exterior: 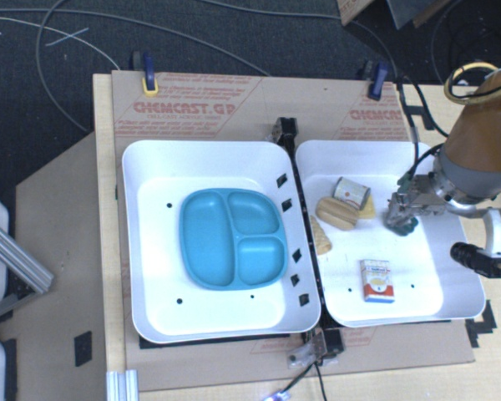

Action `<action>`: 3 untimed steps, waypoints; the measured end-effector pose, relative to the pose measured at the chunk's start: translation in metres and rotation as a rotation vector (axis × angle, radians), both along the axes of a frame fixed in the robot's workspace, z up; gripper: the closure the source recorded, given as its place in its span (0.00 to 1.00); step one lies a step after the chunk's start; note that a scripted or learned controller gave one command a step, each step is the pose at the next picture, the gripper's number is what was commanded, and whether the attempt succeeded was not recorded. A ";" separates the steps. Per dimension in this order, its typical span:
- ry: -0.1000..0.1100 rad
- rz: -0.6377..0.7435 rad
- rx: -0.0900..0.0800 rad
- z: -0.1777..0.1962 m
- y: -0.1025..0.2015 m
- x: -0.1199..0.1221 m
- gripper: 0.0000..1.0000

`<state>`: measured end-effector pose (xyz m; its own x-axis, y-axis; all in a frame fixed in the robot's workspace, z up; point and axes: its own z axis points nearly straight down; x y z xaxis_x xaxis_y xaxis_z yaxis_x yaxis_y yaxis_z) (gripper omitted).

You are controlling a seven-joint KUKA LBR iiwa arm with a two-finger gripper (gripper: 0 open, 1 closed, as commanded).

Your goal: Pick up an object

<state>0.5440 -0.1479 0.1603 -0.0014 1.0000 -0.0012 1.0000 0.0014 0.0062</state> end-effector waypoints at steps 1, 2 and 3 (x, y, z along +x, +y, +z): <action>0.001 0.000 0.000 0.046 -0.005 0.007 1.00; 0.002 0.000 0.000 0.075 -0.005 0.008 1.00; 0.009 0.004 0.005 0.066 0.053 -0.003 1.00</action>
